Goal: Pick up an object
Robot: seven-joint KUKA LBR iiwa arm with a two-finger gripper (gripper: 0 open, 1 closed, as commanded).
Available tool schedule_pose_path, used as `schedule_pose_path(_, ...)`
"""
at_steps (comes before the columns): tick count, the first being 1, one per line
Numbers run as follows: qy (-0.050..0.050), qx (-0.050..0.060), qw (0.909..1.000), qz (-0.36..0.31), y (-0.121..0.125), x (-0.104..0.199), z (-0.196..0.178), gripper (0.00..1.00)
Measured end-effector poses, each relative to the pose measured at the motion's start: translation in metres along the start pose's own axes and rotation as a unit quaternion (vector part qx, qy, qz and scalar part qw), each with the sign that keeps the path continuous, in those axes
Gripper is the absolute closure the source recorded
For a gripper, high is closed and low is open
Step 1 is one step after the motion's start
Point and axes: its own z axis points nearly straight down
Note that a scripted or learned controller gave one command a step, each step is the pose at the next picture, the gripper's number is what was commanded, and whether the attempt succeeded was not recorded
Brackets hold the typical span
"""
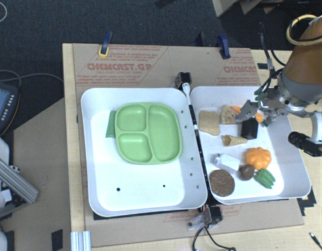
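A green divided plate [148, 132] is set in the left bin [98, 187], toward its far side. Two clamps, one yellow-tipped [104, 46] and one blue [222, 46], are fixed along the bench's far edge. A dark screen device [4, 106] is seen beyond the bench's left edge.

The arm [306, 61] comes in from the right edge of the camera view, its orange band uppermost and the grey wrist section just below it. From the wrist the gripper [250, 120] reaches down and to the left at a slant. A dark finger [249, 128] points downward at its tip, and a lighter grey one sits beside it toward the upper left. At this angle the fingers overlap, so the gap between them cannot be made out. A black piece of the wrist assembly sticks out low on the right side.
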Motion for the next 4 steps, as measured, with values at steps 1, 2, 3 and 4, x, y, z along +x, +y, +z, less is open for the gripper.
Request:
schedule_pose_path(1, 0.001, 0.003, 1.0000, 0.000, 0.001, 0.001, 0.063, 0.00)
schedule_pose_path(2, -0.004, -0.006, 1.0000, 0.002, 0.005, -0.003, 0.096, 0.00)
schedule_pose_path(3, -0.004, -0.007, 1.0000, 0.002, 0.005, -0.002, 0.087, 1.00)
schedule_pose_path(4, -0.001, -0.003, 1.0000, 0.001, 0.007, -0.013, 0.032, 1.00)
